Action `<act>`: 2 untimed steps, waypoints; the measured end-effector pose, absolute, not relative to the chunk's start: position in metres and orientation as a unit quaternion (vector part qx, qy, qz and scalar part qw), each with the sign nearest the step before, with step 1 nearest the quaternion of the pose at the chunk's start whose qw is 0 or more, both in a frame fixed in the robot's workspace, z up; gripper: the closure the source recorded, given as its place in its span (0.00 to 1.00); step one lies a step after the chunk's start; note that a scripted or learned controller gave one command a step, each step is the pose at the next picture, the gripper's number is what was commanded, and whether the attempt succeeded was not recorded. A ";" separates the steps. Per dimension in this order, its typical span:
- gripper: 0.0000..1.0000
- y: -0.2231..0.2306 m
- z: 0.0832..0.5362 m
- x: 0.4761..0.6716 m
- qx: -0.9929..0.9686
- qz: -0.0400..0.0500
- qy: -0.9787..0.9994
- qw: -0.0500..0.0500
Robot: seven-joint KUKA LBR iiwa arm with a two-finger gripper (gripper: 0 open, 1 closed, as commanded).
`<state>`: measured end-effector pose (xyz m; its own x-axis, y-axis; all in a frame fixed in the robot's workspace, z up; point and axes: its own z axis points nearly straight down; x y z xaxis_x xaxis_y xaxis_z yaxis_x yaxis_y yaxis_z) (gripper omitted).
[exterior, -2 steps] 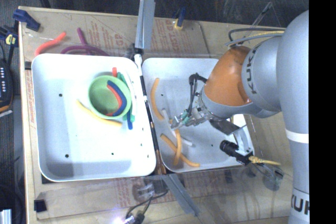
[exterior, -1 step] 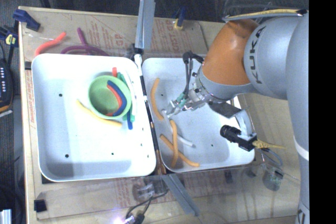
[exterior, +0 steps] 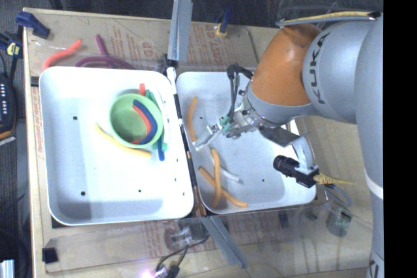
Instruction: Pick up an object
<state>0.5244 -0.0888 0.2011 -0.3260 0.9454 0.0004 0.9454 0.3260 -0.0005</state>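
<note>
The hand (exterior: pixel 215 130) hangs low over the middle of the right bin (exterior: pixel 264 174), and from where I stand I cannot tell whether it is open or closed. Nearest to it is a short orange strip (exterior: pixel 215 163), lying on the bin floor just below the hand in the view and apart from it. A longer orange strip (exterior: pixel 221 191) runs on from there toward the bin's near wall, farther from the hand, and the two seem to cross or touch at their ends. A small white bit (exterior: pixel 229 176) lies just beside the short strip, on the arm's side. A third orange strip, a curved one (exterior: pixel 193 117), lies to the far side of the hand from the arm, close to the wall shared with the left bin (exterior: pixel 78 169). Beyond that wall, well apart from the hand, a green bowl (exterior: pixel 130 119) sits in the left bin with a blue piece (exterior: pixel 149 114) and a red piece (exterior: pixel 144 132) curled inside it. A yellow strip (exterior: pixel 116 139) pokes out from under the bowl, and a teal stick (exterior: pixel 160 143) lies along its hand-side edge. Farther still, past the left bin's back rim, a purple tube (exterior: pixel 103 62) and a red-orange piece (exterior: pixel 62 54) lie on the surface (exterior: pixel 208 39).
</note>
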 end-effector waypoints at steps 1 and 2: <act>0.00 -0.107 0.144 0.508 -0.586 0.001 -0.810 -0.003; 0.00 -0.116 0.096 0.497 -0.630 0.005 -0.776 -0.012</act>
<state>0.4972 -0.1158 0.0955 -0.2050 0.9785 -0.0247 0.9787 0.2052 0.0070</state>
